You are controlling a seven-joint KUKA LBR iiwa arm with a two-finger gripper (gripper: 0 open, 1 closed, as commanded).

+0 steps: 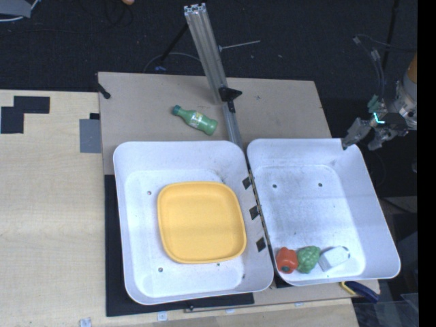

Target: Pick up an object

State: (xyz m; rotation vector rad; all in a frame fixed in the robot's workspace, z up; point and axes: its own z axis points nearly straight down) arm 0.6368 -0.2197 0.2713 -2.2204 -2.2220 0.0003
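Plainly risked a miss from here. Found the claw [366,133] at the far right corner of the right bin [300,144], well apart from anything worth taking. Saw a red piece [286,259], a green piece [308,258] and a white piece [334,257] huddled in that bin's near right corner, touching one another and tight to the near wall. Judged them likely to jam a descent there, to get shoved aside, or to leave the closing on the rim instead of on one item.

Noted a yellow plate [201,221] flat in the left bin [136,157], probably too wide and low for a pinch. Noted a green bottle [195,120] on its side on the table [286,101] beyond the bins, apt to roll if bumped.

Could not tell whether the claw was released or clenched: too small and dark against the background. Made out nothing held and no contact with any object.
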